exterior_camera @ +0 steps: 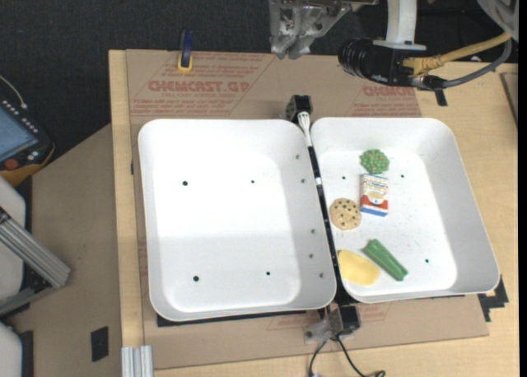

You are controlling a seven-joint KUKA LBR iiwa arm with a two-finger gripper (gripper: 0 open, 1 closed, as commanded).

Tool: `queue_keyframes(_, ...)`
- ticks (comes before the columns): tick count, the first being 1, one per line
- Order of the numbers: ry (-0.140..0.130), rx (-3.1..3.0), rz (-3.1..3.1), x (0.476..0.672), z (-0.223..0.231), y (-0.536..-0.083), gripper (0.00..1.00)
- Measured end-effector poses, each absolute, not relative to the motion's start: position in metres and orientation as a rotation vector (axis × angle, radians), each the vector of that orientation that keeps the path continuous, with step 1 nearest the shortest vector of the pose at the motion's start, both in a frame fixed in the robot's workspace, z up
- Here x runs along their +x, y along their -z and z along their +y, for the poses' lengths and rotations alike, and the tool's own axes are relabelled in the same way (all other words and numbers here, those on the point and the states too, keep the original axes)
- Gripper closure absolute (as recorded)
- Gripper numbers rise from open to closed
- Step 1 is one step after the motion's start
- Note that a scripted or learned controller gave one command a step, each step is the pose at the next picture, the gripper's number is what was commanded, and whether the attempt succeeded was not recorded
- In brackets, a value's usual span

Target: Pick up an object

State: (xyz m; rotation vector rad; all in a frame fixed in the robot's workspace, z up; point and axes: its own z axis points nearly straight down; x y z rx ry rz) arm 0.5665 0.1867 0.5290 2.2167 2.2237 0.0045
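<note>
- Gripper of grey metal hangs beyond the far rims of both bins, over the brown cardboard sheet; I cannot tell how its fingers stand.
- Objects lie nearward and to the right, in the right white bin: green broccoli-like lump nearest, then small red-and-blue carton, round speckled cookie, yellow wedge, green oblong (long axis diagonal).
</note>
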Motion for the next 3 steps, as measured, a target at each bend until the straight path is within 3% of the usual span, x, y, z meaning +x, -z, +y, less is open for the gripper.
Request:
queue_keyframes(1, -0.006, 2.216, 2.224, 0.570, 0.220, -0.535, 1.00)
queue_keyframes(2, 0.023, 2.228, 2.224, 0.602, 0.224, -0.399, 1.00)
queue_keyframes(3, -0.004, 2.232, 2.199, 0.602, 0.088, -0.461, 1.00)
